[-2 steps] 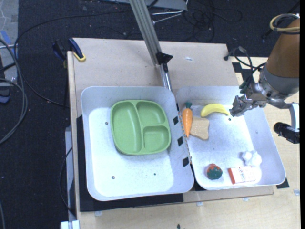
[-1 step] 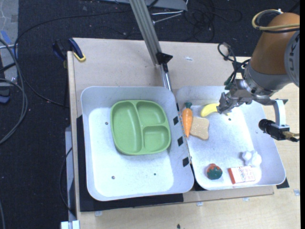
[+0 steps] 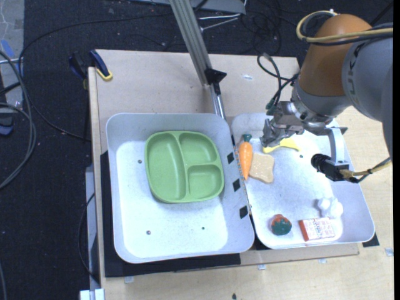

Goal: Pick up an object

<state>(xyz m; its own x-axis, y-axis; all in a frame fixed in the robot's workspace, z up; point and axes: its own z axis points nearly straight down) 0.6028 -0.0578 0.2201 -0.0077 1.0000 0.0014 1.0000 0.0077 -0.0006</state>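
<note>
In the right bin [image 3: 350, 186] lie an orange carrot [image 3: 245, 158], a slice of toast [image 3: 262, 167] and a yellow banana [image 3: 288, 145] near the far left corner. A red and green fruit [image 3: 280, 224], a red and white box [image 3: 320, 229] and a small white object [image 3: 328, 206] rest near the front. My gripper [image 3: 273, 133] hangs low over the banana's left end and hides part of it. Nothing is seen held.
The left bin [image 3: 125, 230] holds a green divided plate [image 3: 185, 166]. A slanted metal pole [image 3: 194, 36] crosses behind the bins. The arm's grey body and orange band [image 3: 331, 42] overhang the right bin's far side.
</note>
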